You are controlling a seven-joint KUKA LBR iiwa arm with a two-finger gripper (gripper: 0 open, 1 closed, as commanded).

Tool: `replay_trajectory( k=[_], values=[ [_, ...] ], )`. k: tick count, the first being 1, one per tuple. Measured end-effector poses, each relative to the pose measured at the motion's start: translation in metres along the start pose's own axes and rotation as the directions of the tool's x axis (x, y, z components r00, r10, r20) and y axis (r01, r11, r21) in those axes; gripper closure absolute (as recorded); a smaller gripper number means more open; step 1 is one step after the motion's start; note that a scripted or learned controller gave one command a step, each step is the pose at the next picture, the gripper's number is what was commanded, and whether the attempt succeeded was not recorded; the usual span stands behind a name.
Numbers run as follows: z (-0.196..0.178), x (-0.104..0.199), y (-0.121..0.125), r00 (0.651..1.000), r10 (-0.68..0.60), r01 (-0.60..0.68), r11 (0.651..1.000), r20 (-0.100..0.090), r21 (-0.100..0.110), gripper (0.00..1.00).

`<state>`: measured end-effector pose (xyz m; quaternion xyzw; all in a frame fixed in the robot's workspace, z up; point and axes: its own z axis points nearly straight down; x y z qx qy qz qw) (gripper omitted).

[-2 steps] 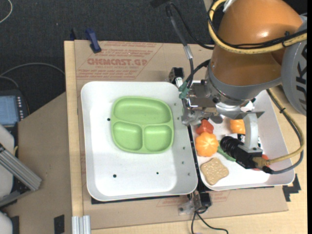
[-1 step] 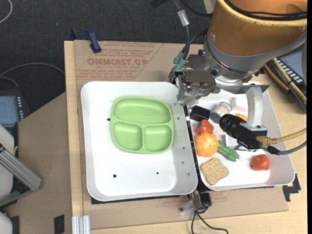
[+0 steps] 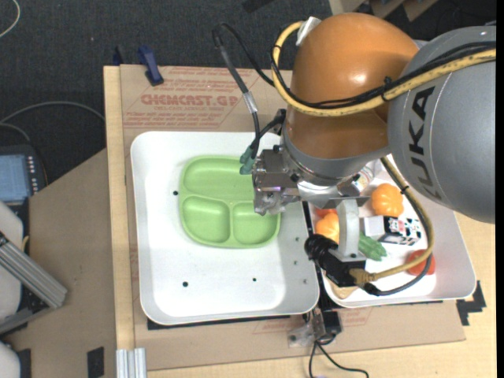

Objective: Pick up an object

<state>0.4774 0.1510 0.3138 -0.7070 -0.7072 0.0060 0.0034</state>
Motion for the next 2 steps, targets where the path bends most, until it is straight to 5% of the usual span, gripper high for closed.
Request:
replay_trajectory(
  k=[1,2],
  values=[
    [-0.232,-0.029,-0.001,1.0,0.0,-0.001,0.999,-0.01,-0.035,1.0],
    [-0.148,-0.098,0.001,1.0,0.008,-0.008,1.0,-0.001,-0.006,1.0]
  ],
)
